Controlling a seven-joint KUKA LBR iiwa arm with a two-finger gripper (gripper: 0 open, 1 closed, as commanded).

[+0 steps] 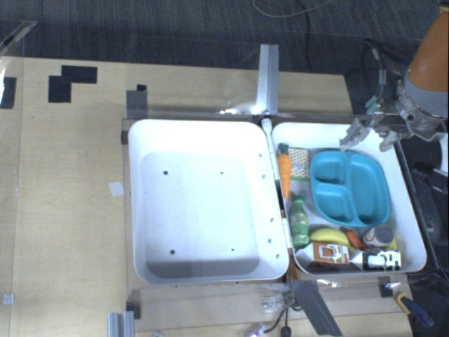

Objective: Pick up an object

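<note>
Two fingers of the gripper (369, 137) are spread apart, nothing held between them, positioned above the right bin (410, 209) beside the blue tray (351, 187).

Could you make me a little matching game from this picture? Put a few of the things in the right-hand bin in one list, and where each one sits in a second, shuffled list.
Things:
1. blue divided tray
2. carrot
3. green bottle
4. banana

Places:
A. along the near wall of the bin, just below the tray
B. against the bin's left wall, toward the far end
C. in the middle of the bin, the biggest thing there
D. against the left wall, nearer than the carrot

Pairs: 1-C, 2-B, 3-D, 4-A
</note>
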